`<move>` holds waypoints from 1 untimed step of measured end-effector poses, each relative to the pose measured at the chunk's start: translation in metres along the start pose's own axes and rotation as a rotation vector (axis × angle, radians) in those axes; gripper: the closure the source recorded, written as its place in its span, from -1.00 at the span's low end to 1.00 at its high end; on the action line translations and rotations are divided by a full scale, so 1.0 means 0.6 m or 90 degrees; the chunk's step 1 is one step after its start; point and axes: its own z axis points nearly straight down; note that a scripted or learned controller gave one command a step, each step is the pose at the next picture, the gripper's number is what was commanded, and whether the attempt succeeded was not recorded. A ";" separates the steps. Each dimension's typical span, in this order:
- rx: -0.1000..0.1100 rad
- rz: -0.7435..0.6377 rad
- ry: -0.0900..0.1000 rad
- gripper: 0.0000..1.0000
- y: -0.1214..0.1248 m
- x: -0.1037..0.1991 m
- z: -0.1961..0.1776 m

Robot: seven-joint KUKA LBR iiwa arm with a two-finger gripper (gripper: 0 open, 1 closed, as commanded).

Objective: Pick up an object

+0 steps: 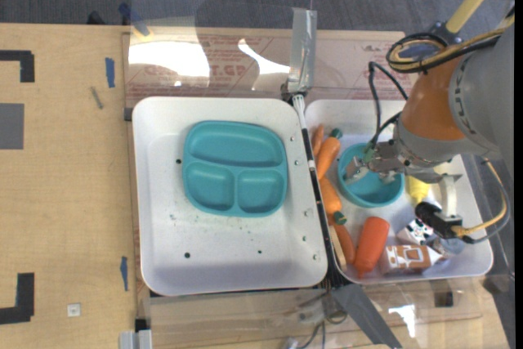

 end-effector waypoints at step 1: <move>-0.004 -0.002 -0.001 1.00 0.004 0.000 -0.020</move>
